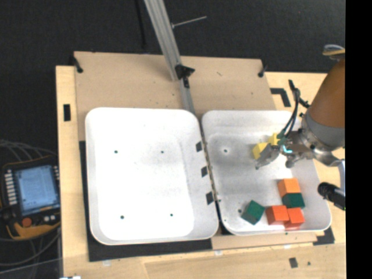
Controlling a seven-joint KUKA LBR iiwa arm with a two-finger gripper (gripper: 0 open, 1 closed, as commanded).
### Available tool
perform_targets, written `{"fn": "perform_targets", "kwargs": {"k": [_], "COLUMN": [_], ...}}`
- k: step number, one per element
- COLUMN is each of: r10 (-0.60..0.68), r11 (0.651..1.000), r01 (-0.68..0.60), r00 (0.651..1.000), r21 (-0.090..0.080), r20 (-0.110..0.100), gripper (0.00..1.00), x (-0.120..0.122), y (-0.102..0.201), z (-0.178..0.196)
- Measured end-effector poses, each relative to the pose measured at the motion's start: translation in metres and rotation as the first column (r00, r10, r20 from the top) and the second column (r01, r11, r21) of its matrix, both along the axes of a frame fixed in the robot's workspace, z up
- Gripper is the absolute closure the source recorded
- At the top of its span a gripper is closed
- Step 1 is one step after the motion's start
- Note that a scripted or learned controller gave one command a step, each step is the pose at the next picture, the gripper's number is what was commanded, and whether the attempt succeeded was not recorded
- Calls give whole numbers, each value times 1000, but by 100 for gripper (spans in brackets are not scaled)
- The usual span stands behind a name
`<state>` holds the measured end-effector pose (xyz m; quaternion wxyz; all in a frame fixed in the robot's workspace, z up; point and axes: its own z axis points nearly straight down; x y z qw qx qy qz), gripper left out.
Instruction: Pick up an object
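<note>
A light wooden bench (64,156) is seen from above, and on it two shallow white plastic bins are placed side by side. The left white bin (145,173) is the larger surface in view; the right white bin (232,173) is touching it along the middle edge. The grey arm with the orange band (328,106) is reached in from the right, over the right bin. The two-finger gripper (273,153) is located above the upper middle part of this bin, and its fingers are spread apart. A small yellow block (260,150) is seen just beside the left finger, but whether it is clamped between the fingers cannot be told. In the lower right part of the same bin several small blocks are gathered: an orange cube (289,186), a dark green cube (294,200) touching it below, two orange-red cubes (285,215) near the rim, and a green cube (253,212), tilted, a little apart to the left. A handheld grey control pendant with a blue screen (32,190) is lying at the left edge.
</note>
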<state>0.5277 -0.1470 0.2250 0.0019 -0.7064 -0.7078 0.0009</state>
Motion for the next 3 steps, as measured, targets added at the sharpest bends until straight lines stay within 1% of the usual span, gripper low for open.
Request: {"fn": "perform_targets", "kwargs": {"k": [1,2,3], "r10": [-2,-6,-4], "r11": [1000,1000,1000], "r01": [2,6,4], "r00": [1000,1000,1000], "r21": [-1,-2,-2], "r20": [5,0,-1], "gripper": [0,0,0], "x": [1,5,3], "y": [0,7,11], "z": [2,-55,-117]}}
